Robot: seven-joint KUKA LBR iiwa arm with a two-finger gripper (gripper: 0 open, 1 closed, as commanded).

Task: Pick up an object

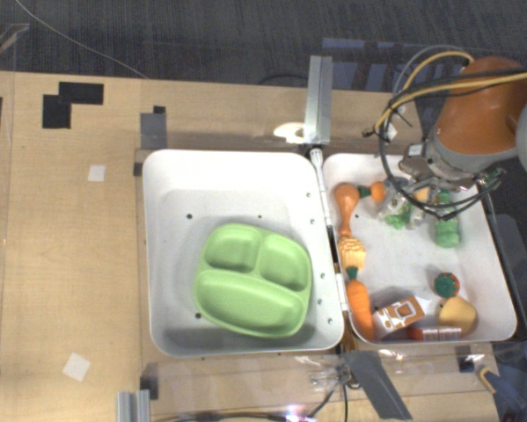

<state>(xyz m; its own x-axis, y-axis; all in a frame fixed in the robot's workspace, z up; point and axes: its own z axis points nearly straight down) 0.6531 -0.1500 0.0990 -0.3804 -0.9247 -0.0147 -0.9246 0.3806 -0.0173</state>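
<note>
Hovering my gripper (419, 196) low over the right white plastic bin (501, 271); finger state I cannot tell, nothing visibly lifted yet.

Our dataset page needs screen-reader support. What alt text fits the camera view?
A grey and orange robot arm reaches from the right over the right bin, which holds toy food including a carrot and a small box. The left bin holds a green divided plate.
</note>
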